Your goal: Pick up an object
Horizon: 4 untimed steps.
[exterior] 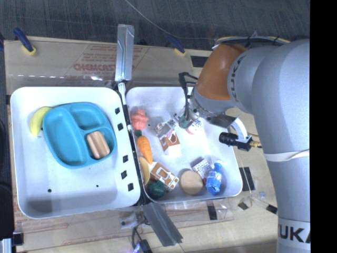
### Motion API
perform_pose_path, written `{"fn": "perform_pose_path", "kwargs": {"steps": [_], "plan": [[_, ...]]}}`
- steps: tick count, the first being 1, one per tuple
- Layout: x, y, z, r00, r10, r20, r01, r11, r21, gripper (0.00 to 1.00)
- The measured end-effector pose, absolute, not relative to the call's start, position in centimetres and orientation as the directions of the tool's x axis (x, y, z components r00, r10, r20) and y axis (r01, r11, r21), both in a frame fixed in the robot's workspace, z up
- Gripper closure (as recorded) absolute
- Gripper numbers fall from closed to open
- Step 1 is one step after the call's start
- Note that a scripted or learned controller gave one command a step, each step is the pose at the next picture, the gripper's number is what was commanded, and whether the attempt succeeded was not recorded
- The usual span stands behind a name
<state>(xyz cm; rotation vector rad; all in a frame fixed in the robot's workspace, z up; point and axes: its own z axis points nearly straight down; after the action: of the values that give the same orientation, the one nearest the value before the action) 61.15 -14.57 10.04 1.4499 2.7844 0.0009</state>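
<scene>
Dark carpet surrounds a brown bench (158, 57) that bears two shallow white bins side by side, with blue clamps on its far edge and a metal divider strip (124, 51) between the bins.

Arm pose: the grey arm (274, 94) enters from the right, with its orange band (218, 73) above the wrist. The wrist points down into the right bin (158, 95). The gripper (185, 121) sits low over the upper middle of that bin, beside a small pale object (192, 126). Whether its fingers are apart or together cannot be told, because the wrist covers them. No object is visibly between them.

Left bin (26, 194):
- A blue divided tray (68, 128) lies in the upper half.
- A tan bread-like block (98, 144) rests in the tray's lower right compartment.
- A yellow banana (36, 120) lies against the tray's left rim.

Right bin, candidate objects for picking:
- A pink object (139, 119) lies near the left wall, with an orange carrot (144, 148) just below it.
- A small brown and white box (170, 140) lies near the centre, just left of the gripper.
- A yellow item (144, 168) lies below the carrot by the left wall.
- A second brown and white box (164, 176) lies at lower left, with a dark green object (155, 189) touching its lower edge.
- A round tan object (191, 182) lies along the near wall.
- A small patterned packet (200, 166) and a blue crumpled item (214, 179) lie to its right.
</scene>
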Motion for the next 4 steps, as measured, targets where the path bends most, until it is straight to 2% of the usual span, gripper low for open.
{"fn": "perform_pose_path", "kwargs": {"steps": [1,2,3,4], "plan": [[65.2,-11.5,10.2,-0.908,0.419,-0.004,0.419,0.908,0.002,0.00],[59.7,-10.3,9.7,-0.820,0.572,-0.018,0.572,0.820,-0.006,0.00],[59.8,-9.8,10.6,-0.824,0.567,-0.014,0.567,0.824,-0.001,1.00],[62.7,-7.4,19.7,-0.794,0.608,-0.008,0.608,0.794,0.005,1.00]]}}
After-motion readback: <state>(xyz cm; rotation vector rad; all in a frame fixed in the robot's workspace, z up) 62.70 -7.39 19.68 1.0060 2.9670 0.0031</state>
